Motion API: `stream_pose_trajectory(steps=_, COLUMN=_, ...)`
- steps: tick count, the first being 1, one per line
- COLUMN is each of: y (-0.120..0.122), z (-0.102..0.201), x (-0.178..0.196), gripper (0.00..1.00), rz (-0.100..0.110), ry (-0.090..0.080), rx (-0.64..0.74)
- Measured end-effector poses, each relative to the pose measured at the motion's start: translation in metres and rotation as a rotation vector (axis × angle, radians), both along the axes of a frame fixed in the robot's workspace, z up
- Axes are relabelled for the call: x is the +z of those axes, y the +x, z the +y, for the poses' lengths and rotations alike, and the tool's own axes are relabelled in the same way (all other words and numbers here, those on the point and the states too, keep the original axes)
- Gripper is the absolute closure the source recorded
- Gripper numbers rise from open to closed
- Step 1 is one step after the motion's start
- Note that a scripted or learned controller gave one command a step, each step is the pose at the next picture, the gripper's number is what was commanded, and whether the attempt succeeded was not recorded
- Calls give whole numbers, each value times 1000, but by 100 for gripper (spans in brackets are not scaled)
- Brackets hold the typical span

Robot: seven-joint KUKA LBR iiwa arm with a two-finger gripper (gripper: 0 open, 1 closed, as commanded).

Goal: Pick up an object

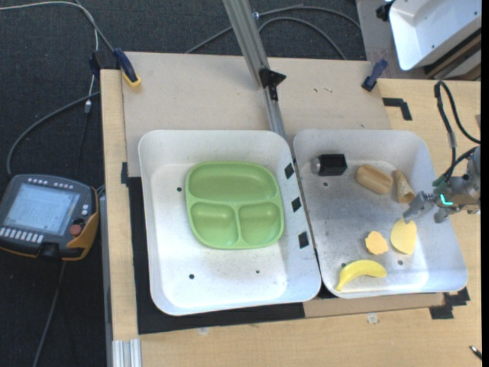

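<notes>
The pincer shows at the right edge of the right bin, reaching in from the right with a small green light on its body. Its grey fingers point leftward and down into the bin; how far apart they stand cannot be told from this view, and nothing can be seen pinched between them. The fingertips lie just beside the lower end of a small tan wooden piece and just above a pale yellow slice; whether they touch either cannot be told.

The tan wooden piece stands with its long axis running from upper left to lower right. Just to its left lies a tan wooden cylinder, its long axis nearly level, tilted a little down toward the right; the two look to be touching. Left of that, near the bin's far wall, sits a black block.

Below the pincer, the pale yellow slice lies just beside an orange-yellow chunk. Nearer the bin's front wall lies a yellow banana, curved, its long axis running left to right with the left end lower.

The left bin holds a green divided plate, lying flat near its middle. Both bins rest on the worktop. A grey handheld controller lies on the dark floor to the left.
</notes>
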State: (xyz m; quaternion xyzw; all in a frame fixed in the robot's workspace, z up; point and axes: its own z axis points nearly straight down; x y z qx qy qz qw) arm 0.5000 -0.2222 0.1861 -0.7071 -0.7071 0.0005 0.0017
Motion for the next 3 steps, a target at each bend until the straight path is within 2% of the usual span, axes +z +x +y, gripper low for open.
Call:
stream_pose_trajectory(steps=1, y=1, z=0, x=1, gripper=0, rz=-2, ry=-1, rx=0)
stream_pose_trajectory(steps=3, y=-3, z=6, x=-95, gripper=0, rz=1, ry=1, rx=-1)
